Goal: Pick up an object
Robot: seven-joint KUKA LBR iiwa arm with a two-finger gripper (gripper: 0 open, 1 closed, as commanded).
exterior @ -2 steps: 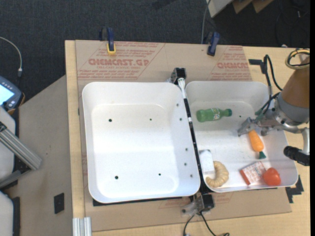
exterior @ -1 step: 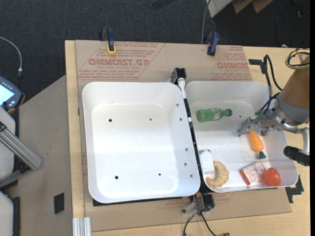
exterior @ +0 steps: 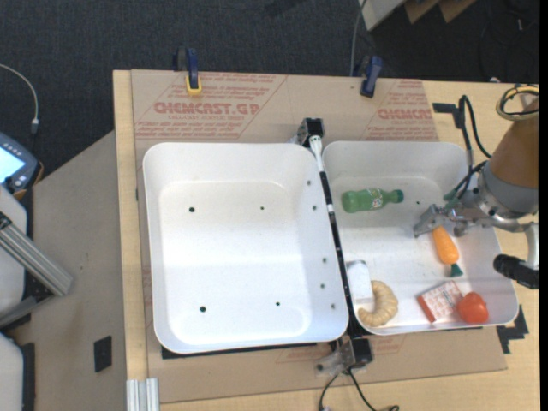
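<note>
My gripper [exterior: 438,221] hangs over the right bin [exterior: 402,157], near its right wall, reaching in from the right. It looks open, with one grey finger [exterior: 424,224] stretched out to the left. An orange carrot with a green tip [exterior: 445,248] lies on the bin floor just below the gripper, its upper end close to the fingers. Nothing is lifted. A green bottle [exterior: 370,199] lies on its side to the gripper's left.
At the front of the right bin lie a red tomato [exterior: 473,308], a red-and-white packet [exterior: 439,301], a tan croissant [exterior: 381,305] and a white object [exterior: 357,276]. The left bin [exterior: 231,165] adjoins across a black divider [exterior: 330,221].
</note>
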